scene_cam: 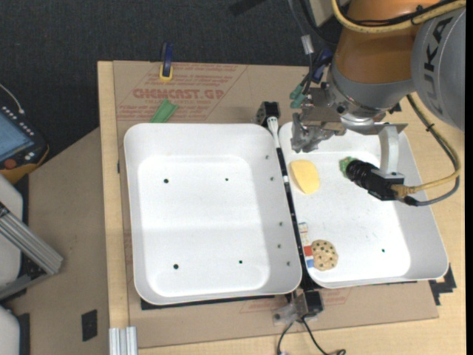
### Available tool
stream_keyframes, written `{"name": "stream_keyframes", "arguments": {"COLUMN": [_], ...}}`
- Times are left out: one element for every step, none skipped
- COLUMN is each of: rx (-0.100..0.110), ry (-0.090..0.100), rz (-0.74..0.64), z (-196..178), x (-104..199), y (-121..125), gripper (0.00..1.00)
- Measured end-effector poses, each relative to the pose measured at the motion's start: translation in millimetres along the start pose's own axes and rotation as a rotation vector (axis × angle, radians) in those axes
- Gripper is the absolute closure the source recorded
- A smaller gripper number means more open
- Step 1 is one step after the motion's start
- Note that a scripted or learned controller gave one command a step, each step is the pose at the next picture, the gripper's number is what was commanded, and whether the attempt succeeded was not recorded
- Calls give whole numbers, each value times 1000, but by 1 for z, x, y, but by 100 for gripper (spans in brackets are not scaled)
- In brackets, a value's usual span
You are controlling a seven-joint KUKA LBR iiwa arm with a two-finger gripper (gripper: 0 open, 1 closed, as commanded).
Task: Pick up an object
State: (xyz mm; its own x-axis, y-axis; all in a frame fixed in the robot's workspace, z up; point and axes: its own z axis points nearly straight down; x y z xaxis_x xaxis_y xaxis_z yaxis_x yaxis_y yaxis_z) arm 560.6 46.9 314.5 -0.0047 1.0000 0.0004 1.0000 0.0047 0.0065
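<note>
The fingers of the gripper hang over the far left corner of the right bin, and this slanted overhead angle does not settle whether they are spread or pressed together; nothing can be seen between them. Just below them on the bin floor lies a pale yellow oval, close to the bin's left wall and apart from the gripper. To its right, near the middle of the same bin, a small green item is partly visible. Toward the near left corner sits a round speckled cookie, with a small red-and-blue piece touching or just beside it against the wall. The grey arm with its orange band comes in from the upper right. The left bin lies side by side with the right one, their rims meeting, its white floor marked by four dark dots. Both bins rest on a brown cardboard sheet with red print on the bench; a green strip lies on the sheet behind the left bin, and a blue-and-yellow clamp grips its far edge.
</note>
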Motion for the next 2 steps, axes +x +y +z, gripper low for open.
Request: {"name": "stream_keyframes", "arguments": {"rx": [15,14], "ry": [1,0], "rz": [2,1], "z": [13,54], "x": [21,62], "y": [-83,-81], "gripper": [100,100]}}
